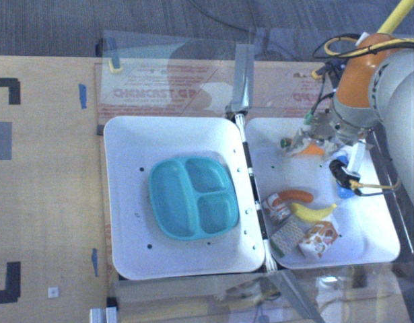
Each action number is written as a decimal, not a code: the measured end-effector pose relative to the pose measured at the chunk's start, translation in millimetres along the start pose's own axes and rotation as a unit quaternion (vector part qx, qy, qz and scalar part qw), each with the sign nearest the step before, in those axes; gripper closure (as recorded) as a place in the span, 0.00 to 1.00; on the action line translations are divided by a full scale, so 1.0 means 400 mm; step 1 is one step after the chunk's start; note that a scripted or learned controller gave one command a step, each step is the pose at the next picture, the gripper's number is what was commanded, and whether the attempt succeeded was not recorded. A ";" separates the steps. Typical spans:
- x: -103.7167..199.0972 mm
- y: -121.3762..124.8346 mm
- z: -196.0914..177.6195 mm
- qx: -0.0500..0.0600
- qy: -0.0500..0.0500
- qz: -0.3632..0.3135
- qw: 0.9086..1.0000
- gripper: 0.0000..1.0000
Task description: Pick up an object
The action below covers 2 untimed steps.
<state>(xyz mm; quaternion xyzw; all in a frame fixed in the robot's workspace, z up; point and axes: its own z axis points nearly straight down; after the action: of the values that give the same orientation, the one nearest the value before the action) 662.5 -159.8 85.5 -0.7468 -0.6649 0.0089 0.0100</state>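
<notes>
My gripper (306, 138) hangs low over the back of the right bin (378, 247), reaching in from the right below the orange wrist band. Directly under it lies a small orange piece with a green tip (313, 150), partly hidden by the gripper. Whether the two touch is not visible. Toward the front of the bin lie a red sausage (297, 196), a yellow banana (313, 211), a small can (278, 207), a grey ridged block (286, 236) and a brown-and-white carton (319, 239). A blue item (344, 191) sits by the right wall.
The left bin (126, 147) holds a teal divided plate (192, 197). A metal divider (243, 86) runs between the bins at the back. Black and yellow cables (358, 180) hang from the arm over the right bin's right side.
</notes>
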 end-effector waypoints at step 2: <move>-0.145 -0.020 -0.024 -0.015 0.001 -0.113 0.993 0.00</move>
<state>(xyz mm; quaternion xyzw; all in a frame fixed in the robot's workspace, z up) 648.0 -216.5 95.5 -0.6666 -0.7454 -0.0027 0.0004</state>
